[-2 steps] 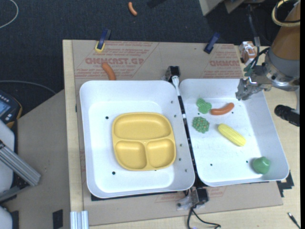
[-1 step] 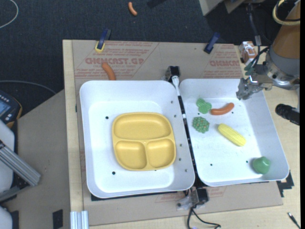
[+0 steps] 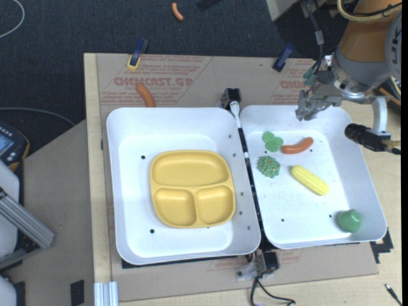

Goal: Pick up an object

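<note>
I was looking into a robotics lab, not a home. The table (image 3: 191,75) was a cardboard-covered board held by blue clamps (image 3: 136,53), with two white bins (image 3: 121,171) fixed side by side, cables (image 3: 268,292) trailing at the front, dark carpet (image 3: 76,18) behind and aluminium framing (image 3: 25,225) at the left.

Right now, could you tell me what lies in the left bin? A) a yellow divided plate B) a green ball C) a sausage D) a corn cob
A: the yellow plate with three compartments lies in the left bin, while the corn, sausage and green pieces lie in the right bin.
</note>
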